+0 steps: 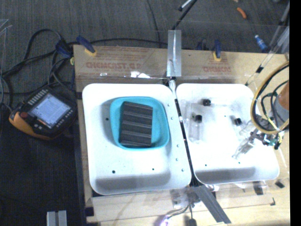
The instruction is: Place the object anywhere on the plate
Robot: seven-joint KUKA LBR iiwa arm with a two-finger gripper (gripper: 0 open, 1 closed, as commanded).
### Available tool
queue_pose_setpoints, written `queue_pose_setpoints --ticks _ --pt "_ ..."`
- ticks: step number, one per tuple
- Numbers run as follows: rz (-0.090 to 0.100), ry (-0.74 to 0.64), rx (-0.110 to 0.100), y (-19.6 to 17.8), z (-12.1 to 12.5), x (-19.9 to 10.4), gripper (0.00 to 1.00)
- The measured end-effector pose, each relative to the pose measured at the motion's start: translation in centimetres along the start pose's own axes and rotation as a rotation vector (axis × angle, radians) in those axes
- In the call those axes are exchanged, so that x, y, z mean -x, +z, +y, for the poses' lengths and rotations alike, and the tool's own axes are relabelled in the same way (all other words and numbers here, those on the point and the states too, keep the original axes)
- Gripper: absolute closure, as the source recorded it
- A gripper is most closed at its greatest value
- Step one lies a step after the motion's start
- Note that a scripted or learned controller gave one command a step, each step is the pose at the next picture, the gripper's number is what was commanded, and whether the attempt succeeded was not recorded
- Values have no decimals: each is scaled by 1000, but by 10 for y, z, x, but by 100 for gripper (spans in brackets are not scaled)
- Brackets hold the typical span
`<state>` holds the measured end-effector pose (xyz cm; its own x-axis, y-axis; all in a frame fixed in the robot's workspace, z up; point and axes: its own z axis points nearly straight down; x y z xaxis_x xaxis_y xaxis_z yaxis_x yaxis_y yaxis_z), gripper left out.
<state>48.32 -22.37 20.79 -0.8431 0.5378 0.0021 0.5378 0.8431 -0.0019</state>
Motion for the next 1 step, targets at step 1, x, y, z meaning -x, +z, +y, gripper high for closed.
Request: queue_pose_setpoints --ticks 1 --pt "0 503 1 71 2 0 0"
